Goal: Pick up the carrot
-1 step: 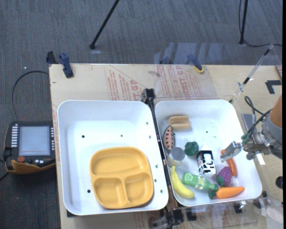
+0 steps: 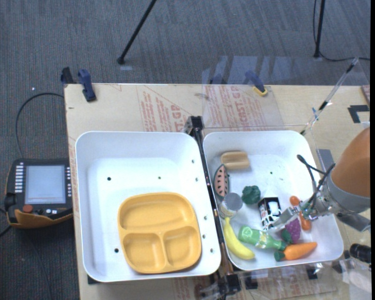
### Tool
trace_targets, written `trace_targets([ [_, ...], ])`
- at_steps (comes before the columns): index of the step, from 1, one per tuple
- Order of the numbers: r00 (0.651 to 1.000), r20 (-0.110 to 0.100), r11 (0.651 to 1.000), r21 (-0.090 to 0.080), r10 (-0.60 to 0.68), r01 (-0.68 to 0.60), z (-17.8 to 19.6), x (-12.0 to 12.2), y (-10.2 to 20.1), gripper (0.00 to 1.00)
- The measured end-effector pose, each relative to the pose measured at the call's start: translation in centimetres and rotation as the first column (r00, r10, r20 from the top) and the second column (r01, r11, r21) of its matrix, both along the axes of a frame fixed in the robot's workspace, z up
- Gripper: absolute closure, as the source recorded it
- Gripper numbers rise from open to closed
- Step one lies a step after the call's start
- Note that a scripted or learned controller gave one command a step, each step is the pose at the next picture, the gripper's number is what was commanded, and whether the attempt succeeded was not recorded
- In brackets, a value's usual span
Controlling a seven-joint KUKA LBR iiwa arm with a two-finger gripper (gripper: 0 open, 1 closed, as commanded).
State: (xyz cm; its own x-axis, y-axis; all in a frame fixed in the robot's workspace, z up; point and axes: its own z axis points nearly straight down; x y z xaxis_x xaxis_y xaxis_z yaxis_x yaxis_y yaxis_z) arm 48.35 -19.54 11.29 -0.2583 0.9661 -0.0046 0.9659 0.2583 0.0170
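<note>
The arm (image 2: pixel 356 174) enters from the right edge, its orange band showing above the grey wrist, and its gripper (image 2: pixel 292 215) hangs low over the right bin (image 2: pixel 281 139). Whether it is open or closed cannot be told, since the tip is small and lost against the clutter beneath it. The carrot (image 2: pixel 299 250) lies just below the gripper toward the near wall of that bin, on its side, with its green top pointing left; nothing shows it held. Purple grapes (image 2: pixel 292 229) sit between the gripper and the carrot, touching or nearly touching both. Just to the gripper's left stands a small black-and-white can (image 2: pixel 269 211), and beyond it a green broccoli (image 2: pixel 251 194) and a watermelon slice (image 2: pixel 221 180). Down and to the left lie a green bottle (image 2: pixel 257 236) and a banana (image 2: pixel 236 241). Well apart to the left, the other bin (image 2: pixel 100 167) holds a yellow divided plate (image 2: pixel 160 231).
</note>
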Motion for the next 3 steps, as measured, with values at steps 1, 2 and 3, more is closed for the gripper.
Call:
trace_targets([
  [1,0.881,0.010,0.881,-0.007,0.473,-0.473,-0.92,0.57,-1.25,0.00],
  [2,0.688,-0.007,0.688,-0.013,0.726,-0.726,-1.66,-0.09,-1.50,0.00],
  [3,0.313,0.001,0.313,-0.035,0.950,-0.949,-1.76,0.62,-0.77,0.00],
])
